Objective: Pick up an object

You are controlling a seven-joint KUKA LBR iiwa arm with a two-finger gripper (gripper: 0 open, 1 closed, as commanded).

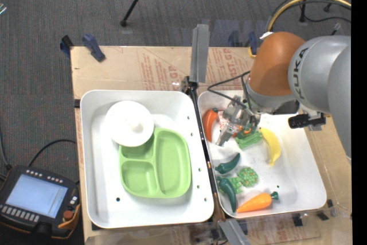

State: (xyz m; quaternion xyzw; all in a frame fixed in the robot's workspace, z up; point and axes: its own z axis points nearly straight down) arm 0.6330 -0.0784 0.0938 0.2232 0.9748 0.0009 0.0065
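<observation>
I count two white bins: the left bin [92, 181] carries one green divided tray [156, 164] and one white round lid or bowl [130, 122] overlapping the tray's upper left corner. The right bin [304, 181] carries the toy food, six pieces as far as I can tell: one red-orange pepper [209, 120], one banana [271, 145], one carrot [255, 202], one broccoli floret [248, 175], and two dark green pieces, one [228, 164] above the other [227, 190].

My claw [228, 130] hangs over the upper left part of the right bin, close to the wall shared by the two bins, so I have little room on that side. I cannot tell how its fingers stand.

The pepper lies just left of the claw, touching or nearly so. A small green block [250, 139] sits just to its right, partly under it. The banana is further right. The upper dark green piece is just below the claw; broccoli and carrot lie lower still. The bin's lower right floor offers the widest open room.
</observation>
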